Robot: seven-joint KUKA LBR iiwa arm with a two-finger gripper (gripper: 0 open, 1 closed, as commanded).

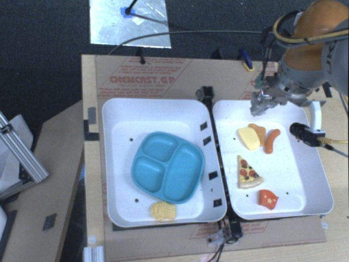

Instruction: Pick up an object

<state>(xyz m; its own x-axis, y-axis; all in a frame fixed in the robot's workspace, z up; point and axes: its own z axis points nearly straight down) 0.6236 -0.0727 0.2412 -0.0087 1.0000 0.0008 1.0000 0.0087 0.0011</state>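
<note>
The right bin (311, 173) holds a yellow cheese wedge (249, 138) leaning on an orange piece, a sausage (271, 141), a pizza slice (248, 173) and a red strawberry-like piece (268, 199). My gripper (260, 105) hangs over the back left part of that bin, above and behind the cheese wedge, apart from it. Nothing shows between its fingers. The left bin (122, 146) holds a blue divided plate (166, 167) and a yellow corn-like piece (163, 211) near its front wall.
A black clamp strip (212, 146) runs between the two bins. A cable and black plug (305, 132) hang over the right bin's right rim. A foil sheet (130, 15) lies behind the bench. Bare bin floor lies right of the sausage.
</note>
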